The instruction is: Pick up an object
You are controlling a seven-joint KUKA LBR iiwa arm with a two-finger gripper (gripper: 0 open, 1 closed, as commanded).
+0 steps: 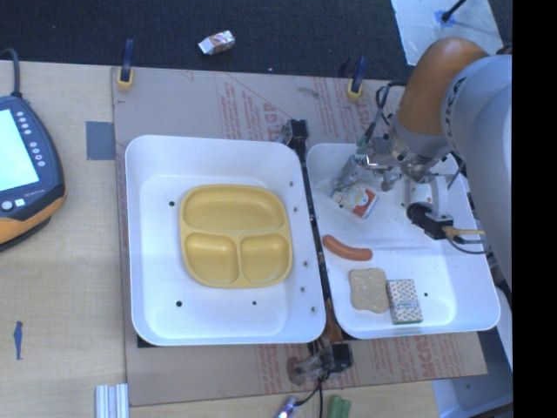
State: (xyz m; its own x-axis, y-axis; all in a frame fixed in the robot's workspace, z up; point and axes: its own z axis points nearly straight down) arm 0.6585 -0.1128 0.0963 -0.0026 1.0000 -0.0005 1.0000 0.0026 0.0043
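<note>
My claw [355,179] sits low in the right bin [474,316], right over the small carton [359,201] at the far end. Can't tell claw state or whether it's got anything. Risk: off-centre close just shoves the carton toward the bin wall, and I'd lift empty.

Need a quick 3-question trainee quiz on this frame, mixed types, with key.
1. True or false: the yellow divided tray lies in the left bin.
2. Which item lies closest to the gripper? A) hot dog B) small carton C) bread slice
3. Fill in: the patterned box lies right beside the ____ slice, in the right bin.

Key: 1 true; 2 B; 3 bread.
</note>
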